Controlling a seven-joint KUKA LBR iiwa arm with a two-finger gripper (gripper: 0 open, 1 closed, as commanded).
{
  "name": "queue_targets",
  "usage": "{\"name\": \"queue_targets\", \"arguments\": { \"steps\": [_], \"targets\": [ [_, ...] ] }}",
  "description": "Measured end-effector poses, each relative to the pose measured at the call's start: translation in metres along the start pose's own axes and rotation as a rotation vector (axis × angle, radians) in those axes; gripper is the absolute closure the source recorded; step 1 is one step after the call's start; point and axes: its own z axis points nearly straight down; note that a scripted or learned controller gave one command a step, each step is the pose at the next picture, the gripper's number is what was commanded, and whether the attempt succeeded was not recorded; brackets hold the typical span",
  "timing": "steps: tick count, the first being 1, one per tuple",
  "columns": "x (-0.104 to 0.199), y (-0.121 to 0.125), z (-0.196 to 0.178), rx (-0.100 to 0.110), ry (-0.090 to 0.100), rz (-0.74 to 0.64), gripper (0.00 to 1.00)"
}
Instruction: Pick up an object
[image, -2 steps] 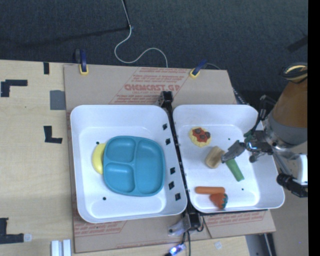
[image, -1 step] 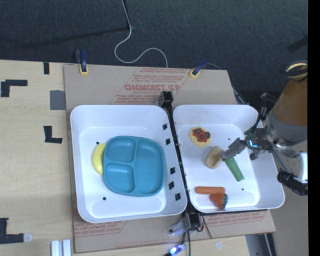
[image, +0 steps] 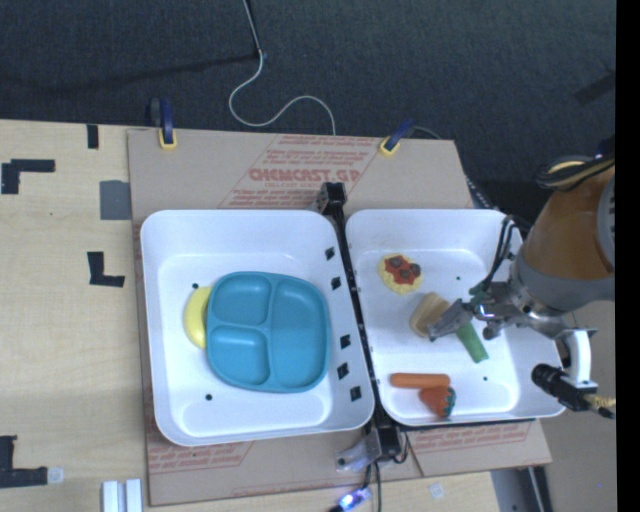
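Observation:
The right bin (image: 452, 238) holds several toy foods. A yellow round piece with red spots (image: 400, 272) lies near its back left. A tan wedge (image: 427, 312) sits in the middle, and a green stick (image: 472, 343) lies just to its right. An orange carrot (image: 419, 380) and a red and green piece (image: 440, 401) rest by the front wall. My gripper (image: 448, 323) is low in this bin, its dark tip touching or just beside the right side of the tan wedge and just above the green stick. The grey and orange arm (image: 565, 250) reaches in from the right.
The left bin (image: 170, 240) holds a blue divided plate (image: 268, 332) with a yellow object (image: 195, 315) partly tucked under its left edge. A black divider (image: 345, 300) runs between the bins. A white cable (image: 270, 100) lies behind them on the cardboard.

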Motion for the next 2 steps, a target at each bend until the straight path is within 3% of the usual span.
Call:
{"name": "queue_targets", "arguments": {
  "steps": [1,2],
  "targets": [
    [0.0023,-0.0051,0.0643,0.0,0.001,0.0,0.0],
    [0.0026,-0.0047,0.0714,-0.007,-0.002,-0.001,0.0]
  ]
}}
